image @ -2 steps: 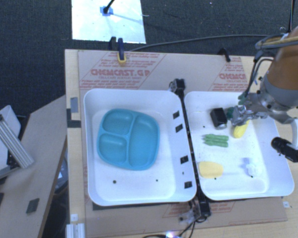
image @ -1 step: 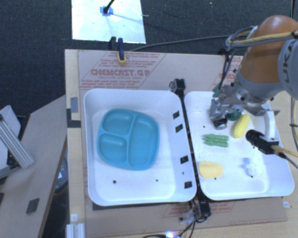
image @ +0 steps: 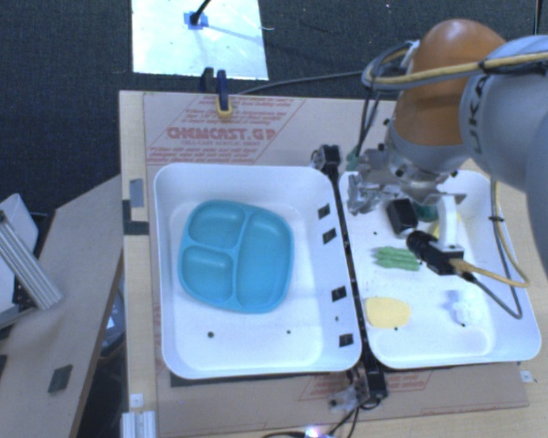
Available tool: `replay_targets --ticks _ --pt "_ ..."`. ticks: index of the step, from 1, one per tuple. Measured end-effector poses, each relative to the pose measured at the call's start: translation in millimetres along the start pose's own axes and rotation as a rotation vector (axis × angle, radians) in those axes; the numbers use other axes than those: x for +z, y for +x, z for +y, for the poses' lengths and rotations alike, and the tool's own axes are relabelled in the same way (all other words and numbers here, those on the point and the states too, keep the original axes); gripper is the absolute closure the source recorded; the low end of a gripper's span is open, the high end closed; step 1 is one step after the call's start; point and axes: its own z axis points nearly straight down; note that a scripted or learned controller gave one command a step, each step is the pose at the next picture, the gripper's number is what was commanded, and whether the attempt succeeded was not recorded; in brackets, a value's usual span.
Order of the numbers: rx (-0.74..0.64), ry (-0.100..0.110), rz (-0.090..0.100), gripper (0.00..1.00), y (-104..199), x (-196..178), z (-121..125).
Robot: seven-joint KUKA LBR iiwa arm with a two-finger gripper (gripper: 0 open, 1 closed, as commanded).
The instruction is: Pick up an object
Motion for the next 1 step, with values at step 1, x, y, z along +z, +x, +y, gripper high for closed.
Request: replay_targets --ticks 1 --pt "0.001 -0.001 0.001 1.00 47.8 -6.2 27.1"
